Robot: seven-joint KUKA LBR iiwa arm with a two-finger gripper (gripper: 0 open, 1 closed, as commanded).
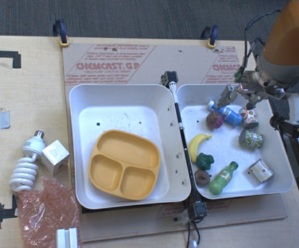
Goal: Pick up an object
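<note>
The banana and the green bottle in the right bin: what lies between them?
In the camera view, a small green broccoli-like toy lies between the banana and the green bottle.

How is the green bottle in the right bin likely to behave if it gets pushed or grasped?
The green bottle lies on its side on the right bin floor, so a sideways push would probably roll it. Its rounded, glossy-looking body may slip between two fingers. It looks like a small toy, so probably light.

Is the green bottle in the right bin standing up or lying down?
Lying down. The green bottle rests on its side on the floor of the right bin, cap pointing toward the upper right, near the banana.
</note>
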